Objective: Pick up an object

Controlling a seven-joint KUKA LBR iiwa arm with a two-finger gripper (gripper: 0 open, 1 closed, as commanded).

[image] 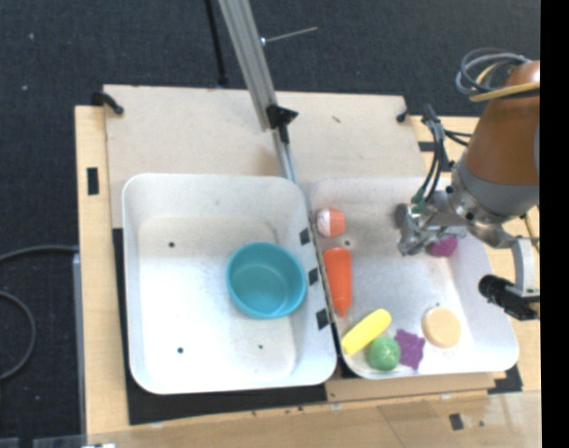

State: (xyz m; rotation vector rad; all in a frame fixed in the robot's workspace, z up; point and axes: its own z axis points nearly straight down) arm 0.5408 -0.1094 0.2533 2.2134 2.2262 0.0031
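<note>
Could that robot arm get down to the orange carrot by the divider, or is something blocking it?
Probably yes. The carrot lies uncovered in the right bin, against the wall shared with the left bin. The gripper hangs in the same bin with bare floor between them. That wall might crowd one finger.

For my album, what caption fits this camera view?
Robot gripper hovering over toy-filled right bin; blue bowl in left bin.
</note>
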